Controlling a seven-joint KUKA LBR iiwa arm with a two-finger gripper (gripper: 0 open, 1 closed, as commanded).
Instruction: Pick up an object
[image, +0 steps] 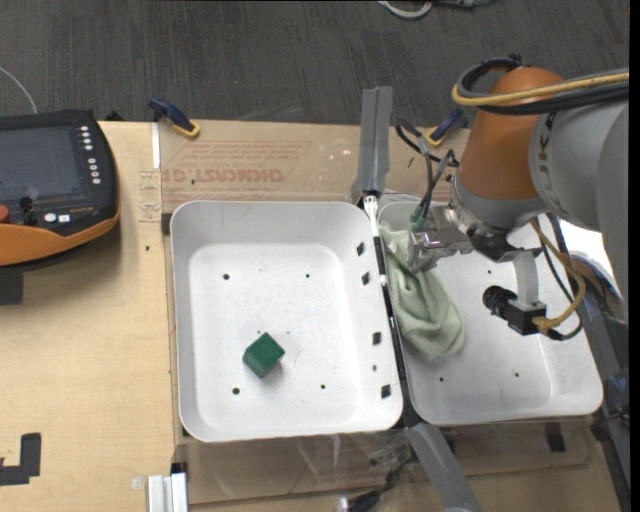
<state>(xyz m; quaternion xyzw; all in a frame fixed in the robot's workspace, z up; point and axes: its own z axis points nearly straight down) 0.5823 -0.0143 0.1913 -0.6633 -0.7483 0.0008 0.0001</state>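
The gripper (425, 243) is pinching the top of the pale green cloth (425, 300) in the right bin (520, 395), so the cloth is hanging in a long drape, while a green block (264, 355) is lying in the left bin (200, 300).

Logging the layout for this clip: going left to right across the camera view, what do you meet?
Teach pendant → left bin → green block → pale green cloth in the right bin → gripper, at the cloth's top → grey arm.
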